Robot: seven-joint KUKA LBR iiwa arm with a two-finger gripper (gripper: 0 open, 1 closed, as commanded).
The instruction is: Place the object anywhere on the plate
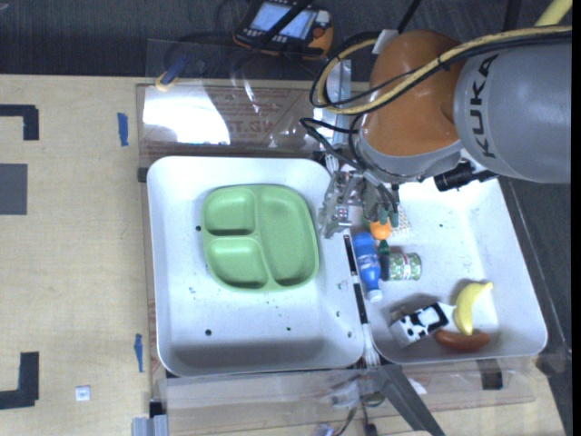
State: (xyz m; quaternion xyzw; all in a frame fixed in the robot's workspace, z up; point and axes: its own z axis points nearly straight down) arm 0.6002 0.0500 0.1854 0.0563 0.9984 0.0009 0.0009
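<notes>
A light green divided plate (260, 236) lies in the left white bin (182, 316). My gripper (343, 212) hangs over the ridge between the two bins, just right of the plate's upper right corner. A small orange and teal piece (382, 225) sits right beside the gripper, and I cannot tell whether they touch. Below it in the right bin (508, 243) a blue bottle (367, 263) lies lengthwise along the divider. A green can (401, 265) rests next to the bottle.
At the right bin's front lie a yellow banana (469, 303), a black-and-white cow toy (419, 323) and a brown sausage (463, 339). The arm's orange band (413, 89) and grey body cover the right bin's back. Cables trail behind the bins.
</notes>
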